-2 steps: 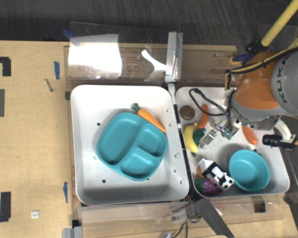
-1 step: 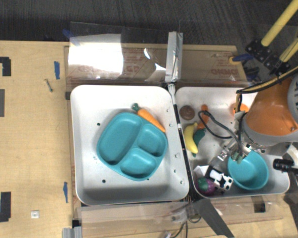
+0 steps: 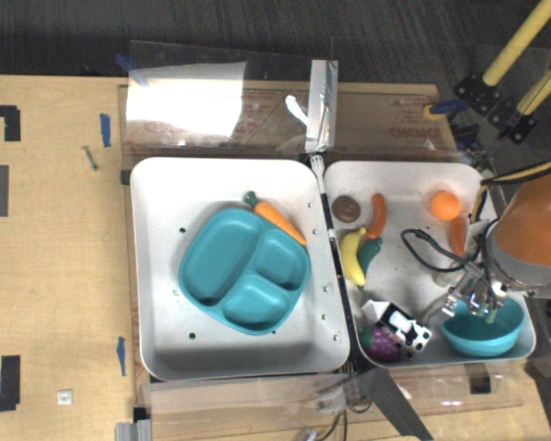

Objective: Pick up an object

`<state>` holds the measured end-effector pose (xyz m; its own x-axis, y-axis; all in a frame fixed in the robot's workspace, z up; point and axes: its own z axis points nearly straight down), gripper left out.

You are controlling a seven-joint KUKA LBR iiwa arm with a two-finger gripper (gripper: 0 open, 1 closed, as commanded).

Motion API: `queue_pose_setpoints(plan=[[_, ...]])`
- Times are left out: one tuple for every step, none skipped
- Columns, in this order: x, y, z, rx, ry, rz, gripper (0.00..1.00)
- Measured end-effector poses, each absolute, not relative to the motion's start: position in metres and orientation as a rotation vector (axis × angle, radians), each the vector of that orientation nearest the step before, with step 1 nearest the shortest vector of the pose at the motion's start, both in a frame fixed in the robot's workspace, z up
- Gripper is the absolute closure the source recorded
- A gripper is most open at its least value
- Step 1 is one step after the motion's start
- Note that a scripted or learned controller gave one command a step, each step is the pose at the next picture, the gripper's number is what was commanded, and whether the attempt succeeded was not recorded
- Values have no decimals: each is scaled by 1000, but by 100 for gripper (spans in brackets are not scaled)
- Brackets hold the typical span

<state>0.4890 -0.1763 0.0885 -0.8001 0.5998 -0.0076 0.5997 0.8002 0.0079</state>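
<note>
My gripper hangs low over the right bin, at the rim of a teal bowl in the bin's near right corner. An orange ball lies further back, and an orange stick-shaped piece sits just below it. Along the right bin's left side lie a yellow banana, a green piece, a red-orange chilli and a brown round piece. A black-and-white toy and purple grapes rest at the near edge, left of the bowl. Nothing shows held in the gripper.
The left bin holds a teal divided plate with a carrot at its far rim. A black cable loops across the right bin toward the wrist. The arm's orange band overhangs the right bin's right wall.
</note>
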Motion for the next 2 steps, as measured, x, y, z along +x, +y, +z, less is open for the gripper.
queue_pose_setpoints(plan=[[569, -105, 89, 519, 3085, 6, 0], [539, -119, 89, 582, 3076, 3, 0]])
